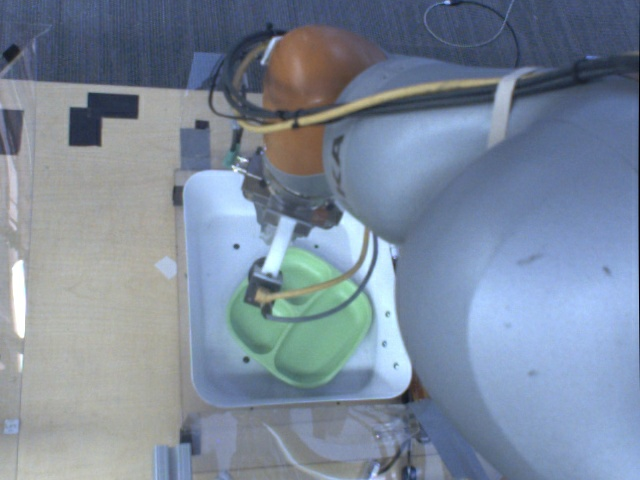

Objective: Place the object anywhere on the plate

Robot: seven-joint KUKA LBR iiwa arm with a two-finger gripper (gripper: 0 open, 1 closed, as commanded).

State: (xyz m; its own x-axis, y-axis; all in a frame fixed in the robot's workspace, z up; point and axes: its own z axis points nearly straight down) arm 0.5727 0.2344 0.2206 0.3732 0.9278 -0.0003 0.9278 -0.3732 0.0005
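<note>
Far left: a clear panel (18, 218) stood along the edge of the pale wooden bench (100, 348). A black stepped mark (100, 116) showed on the bench top toward its far side. A small white scrap (165, 266) lay nearer, just left of the bin. A grey tape patch (196, 146) sat by the bin's far left corner.

Centre: the white bin (205, 368) was shallow, with rounded corners. The green plate (310, 353) lay flat inside it, toward the near side and turned at an angle to the bin walls. Raised ridges split the plate into three compartments. Its left edge stood apart from the bin's left wall.

Above the plate's far edge, the gripper (296, 216) pointed down into the bin beneath the orange band (310, 78). The wrist covered its tip from this angle, so whether it was open or closed could not be told. Where the object lay relative to it could not be told either. The gripper seemed to hang at the plate's far rim, perhaps just overlapping it; the view was poor there.

Right: the grey arm (500, 288) bulked across the frame and covered the bin's right wall. Beyond the bench lay dark carpet (120, 18), with a thin cable (470, 8) looped on it at upper right.
</note>
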